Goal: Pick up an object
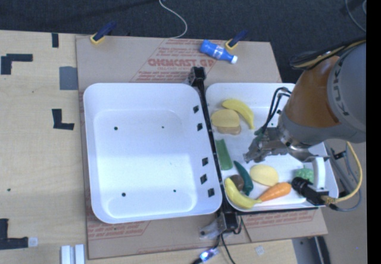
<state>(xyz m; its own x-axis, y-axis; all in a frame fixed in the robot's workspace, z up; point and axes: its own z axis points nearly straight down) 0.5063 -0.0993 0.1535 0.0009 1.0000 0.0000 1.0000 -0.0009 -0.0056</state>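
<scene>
Over the right white bin point(271, 91) hangs the grey arm with its orange band point(312, 105), reaching in from the right. Its dark tool point(259, 148) sits low in the middle of that bin, just above a pale yellow lemon-shaped toy point(264, 174). I cannot tell how the tool stands. Nothing shows between its tips.

Near it lie a yellow toy banana point(240, 112) and a tan round toy like a potato point(225, 121), touching each other at the far end. A long green piece point(223, 154) lies by the left wall. At the near end lie a second yellow banana point(237, 194) and an orange toy carrot point(275, 192).

The left white bin point(101, 99) sits beside it. A blue and white bottle point(216, 51) lies on the brown bench point(137, 57) behind them.
</scene>
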